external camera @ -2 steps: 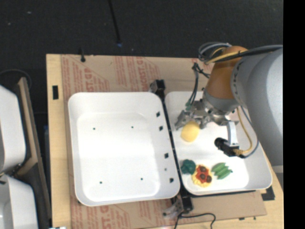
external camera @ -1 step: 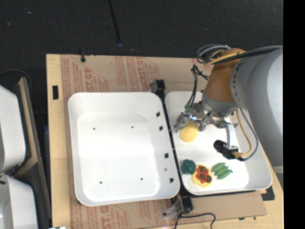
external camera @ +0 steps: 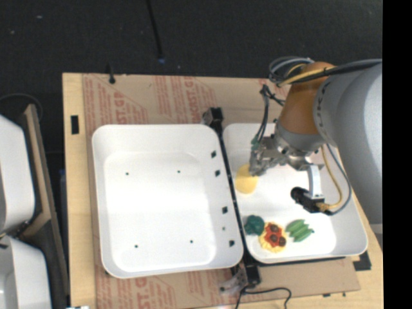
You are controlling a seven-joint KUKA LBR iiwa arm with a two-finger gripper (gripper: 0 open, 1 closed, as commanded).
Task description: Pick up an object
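One gripper [external camera: 257, 165] hovers at the lemon's [external camera: 246, 183] twelve o'clock; grip state unclear; round fruit may roll aside.

Even, fairly bright light falls from above on my bench; the left bin [external camera: 161, 198] glares almost blank white. Soft shadows sit under its rim and beneath my arm [external camera: 347, 114]. The floor beyond is dark and grainy. Everything looks slightly soft, small details smeared.
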